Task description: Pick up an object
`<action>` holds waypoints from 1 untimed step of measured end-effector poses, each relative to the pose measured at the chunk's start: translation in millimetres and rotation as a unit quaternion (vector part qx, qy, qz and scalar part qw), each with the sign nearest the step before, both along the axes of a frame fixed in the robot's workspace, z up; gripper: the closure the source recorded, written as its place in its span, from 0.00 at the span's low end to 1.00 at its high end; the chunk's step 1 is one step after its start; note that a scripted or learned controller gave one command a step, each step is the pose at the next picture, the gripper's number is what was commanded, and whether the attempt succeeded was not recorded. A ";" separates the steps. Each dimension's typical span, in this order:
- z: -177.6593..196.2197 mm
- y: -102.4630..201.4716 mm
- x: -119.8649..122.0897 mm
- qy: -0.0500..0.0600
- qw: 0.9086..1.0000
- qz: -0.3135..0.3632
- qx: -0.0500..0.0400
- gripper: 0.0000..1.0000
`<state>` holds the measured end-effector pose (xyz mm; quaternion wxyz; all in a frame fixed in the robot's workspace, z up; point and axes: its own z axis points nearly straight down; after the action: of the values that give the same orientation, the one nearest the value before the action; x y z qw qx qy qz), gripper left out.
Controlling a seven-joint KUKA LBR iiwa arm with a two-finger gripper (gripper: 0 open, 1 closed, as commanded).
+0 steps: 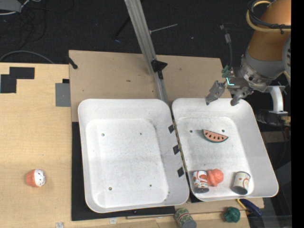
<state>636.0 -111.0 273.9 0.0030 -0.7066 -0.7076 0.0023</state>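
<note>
Bench, outside bins: one small orange-and-white round toy (35, 178) on the pale wood at 8 o'clock of the left bin (90, 109), well apart from it.
Left bin: one shallow white tray, its floor bare apart from four small dots.
Front edge, below the bins: one dark patterned can (183, 217) and one green lump (232, 214), both at 6 o'clock of the right bin (259, 132), just outside its rim.
Right bin: one shallow white tray holding four objects.
Watermelon slice (215, 136): one, lying flat near the bin's centre.
Red-and-white can (200, 181): one, at 7 o'clock, touching the next item.
Orange-pink toy (215, 176): one, beside that can.
White cup (241, 182): one, on its side at 5 o'clock.
Gripper (223, 95): one, at 12 o'clock over the bin's far rim, two fingers spread apart, nothing between them.
</note>
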 end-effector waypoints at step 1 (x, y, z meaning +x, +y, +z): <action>2.8 0.0 0.7 -0.002 1.000 0.000 0.000 0.00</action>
<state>636.7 -111.0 276.7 0.0010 -0.7063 -0.7079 0.0009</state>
